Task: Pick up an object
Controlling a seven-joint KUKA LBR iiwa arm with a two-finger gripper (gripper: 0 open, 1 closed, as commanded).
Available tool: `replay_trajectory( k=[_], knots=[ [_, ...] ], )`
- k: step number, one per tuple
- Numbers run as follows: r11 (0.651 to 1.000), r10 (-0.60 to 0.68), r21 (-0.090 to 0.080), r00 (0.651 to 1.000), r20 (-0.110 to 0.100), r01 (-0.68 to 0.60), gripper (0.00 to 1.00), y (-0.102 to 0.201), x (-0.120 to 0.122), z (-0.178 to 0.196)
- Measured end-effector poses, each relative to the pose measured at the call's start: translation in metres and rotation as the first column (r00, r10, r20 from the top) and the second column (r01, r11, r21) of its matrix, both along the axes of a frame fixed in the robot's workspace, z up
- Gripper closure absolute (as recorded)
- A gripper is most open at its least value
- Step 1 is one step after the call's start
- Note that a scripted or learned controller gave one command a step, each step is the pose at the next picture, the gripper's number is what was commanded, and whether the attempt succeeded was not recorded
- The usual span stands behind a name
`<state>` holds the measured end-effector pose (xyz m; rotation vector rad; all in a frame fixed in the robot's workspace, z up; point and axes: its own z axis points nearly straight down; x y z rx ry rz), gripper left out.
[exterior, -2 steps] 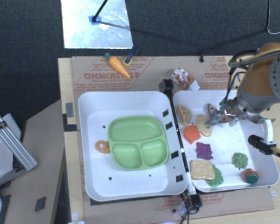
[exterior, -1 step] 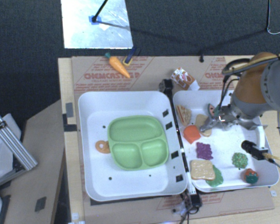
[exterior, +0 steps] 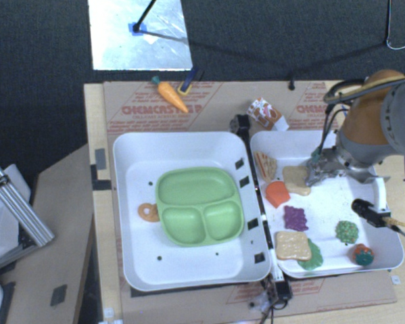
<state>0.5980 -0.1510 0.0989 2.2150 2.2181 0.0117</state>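
A: Starting at the left, what does the left bin (exterior: pixel 137 263) hold?

B: A green divided tray (exterior: pixel 198 205) lies in its middle, with one long compartment at the far side and two smaller ones nearer the camera. Just beside the tray's left edge sits a small orange pretzel-shaped ring (exterior: pixel 149 212) on the bin floor.

A: And beyond the bins?

B: On the cardboard sheet behind the left bin lies a toy carrot (exterior: pixel 171 96). Further right, just behind the right bin's far-left corner, lies a small red-and-white packet (exterior: pixel 266 114).

A: The right bin (exterior: pixel 390 255)?

B: It is crowded. Along its left side, far to near: a tan wedge with stripes (exterior: pixel 266 165), an orange-red block (exterior: pixel 277 193), a purple cluster (exterior: pixel 295 219), and a toast slice (exterior: pixel 292 244) resting partly on a green leafy piece (exterior: pixel 313 256). Toward the right side are a green broccoli-like ball (exterior: pixel 347 231) and, in the near-right corner, a small red-and-teal round toy (exterior: pixel 362 254).

A: Where is the gripper?

B: The gripper (exterior: pixel 313 174) is low in the far part of the right bin, its tip at the right edge of a pale beige flat piece (exterior: pixel 296 179). Whether it touches that piece cannot be told, nor can the state of the tool. The arm (exterior: pixel 366 125) comes in from the right, grey with an orange section.
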Motion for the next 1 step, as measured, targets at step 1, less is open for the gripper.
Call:
replay_trajectory(
  k=[1],
  knots=[
    [1.000,0.002,-0.002,1.000,-0.006,-0.002,1.00,-0.0003,-0.0035,0.0626]
  ],
)
